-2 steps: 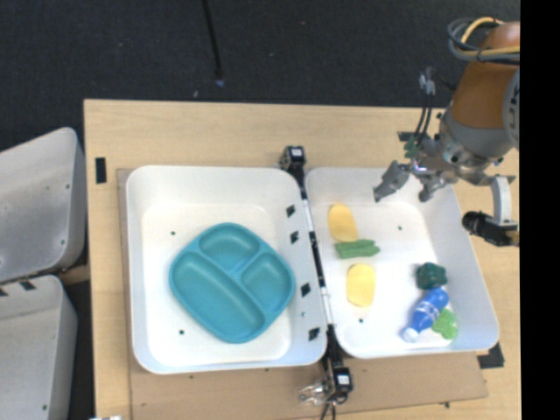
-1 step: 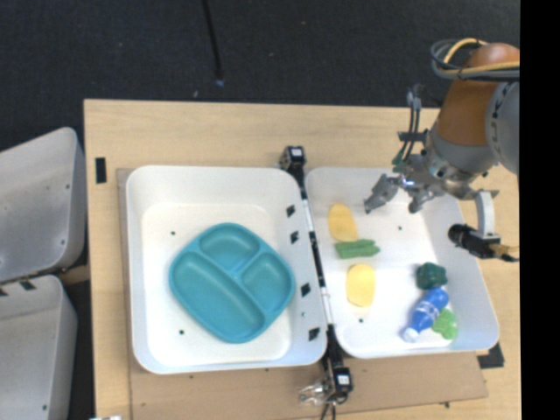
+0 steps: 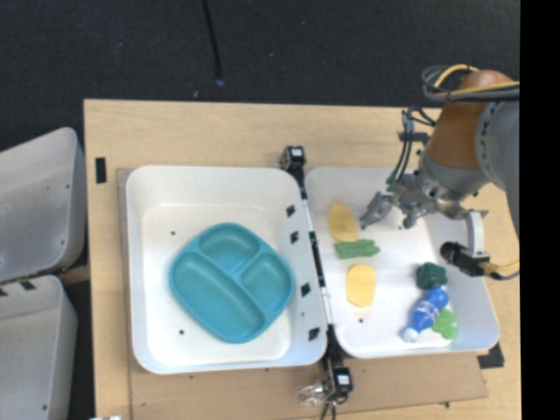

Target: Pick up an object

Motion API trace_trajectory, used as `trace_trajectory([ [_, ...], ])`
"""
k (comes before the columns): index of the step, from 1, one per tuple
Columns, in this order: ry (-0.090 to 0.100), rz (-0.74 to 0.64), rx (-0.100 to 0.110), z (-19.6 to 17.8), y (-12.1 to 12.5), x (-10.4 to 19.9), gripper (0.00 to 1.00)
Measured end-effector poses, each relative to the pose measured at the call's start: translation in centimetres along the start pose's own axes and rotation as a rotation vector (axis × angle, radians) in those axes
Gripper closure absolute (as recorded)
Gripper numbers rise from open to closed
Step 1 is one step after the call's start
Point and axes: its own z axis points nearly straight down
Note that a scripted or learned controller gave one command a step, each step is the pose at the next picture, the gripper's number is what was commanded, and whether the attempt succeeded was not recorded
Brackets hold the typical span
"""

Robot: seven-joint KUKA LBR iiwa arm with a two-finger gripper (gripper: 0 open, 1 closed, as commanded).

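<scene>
- The gripper (image 3: 395, 210) hangs over the right bin (image 3: 385, 339), fingers spread wide and nothing between them, probably ready to come down on a piece
- Just to its left lies a yellow piece (image 3: 343, 222), with a green piece (image 3: 357, 249) just below that; these look like the nearest targets
- Further below sit a second yellow piece (image 3: 360, 284), a dark green lump (image 3: 430, 276) and a blue bottle (image 3: 423, 314)
- Well to the left, the other bin holds a teal divided plate (image 3: 230, 281)
</scene>
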Motion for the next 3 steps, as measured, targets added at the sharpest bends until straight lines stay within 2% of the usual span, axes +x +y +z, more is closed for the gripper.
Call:
trace_trajectory([
  [1, 0.000, 0.003, 0.001, 3.5, 0.1, -0.1, 0.00],
  [2, 0.000, 0.005, -0.001, 2.6, 0.1, -0.2, 1.00],
  [3, 0.003, 0.007, 0.002, -3.3, -0.4, -0.5, 1.00],
])
